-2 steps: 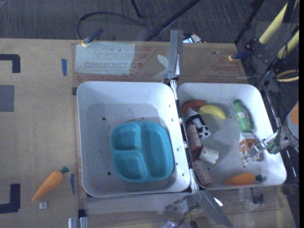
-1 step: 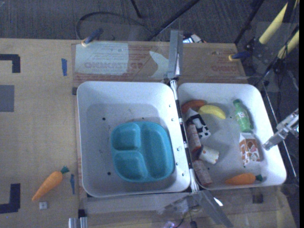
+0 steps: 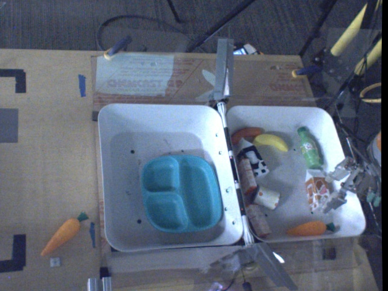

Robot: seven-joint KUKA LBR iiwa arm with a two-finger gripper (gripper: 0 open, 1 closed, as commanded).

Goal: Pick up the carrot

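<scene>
An orange carrot (image 3: 309, 228) with a green stem lies in the right bin (image 3: 354, 223), near its front wall. A second carrot (image 3: 60, 236) lies outside the bins on the bench, at the front left. My gripper (image 3: 335, 190) reaches in over the right bin's right side, above and to the right of the bin's carrot. Its two fingers stand apart, open, with nothing between them. A small orange-and-white carton (image 3: 316, 190) sits just left of the fingertips.
The right bin also holds a banana (image 3: 271, 142), a green bottle (image 3: 310, 148), a cow-patterned carton (image 3: 253, 161), a white cup (image 3: 267, 197) and brown items along its left wall. In the left bin (image 3: 115, 126) lies a blue divided plate (image 3: 180, 193).
</scene>
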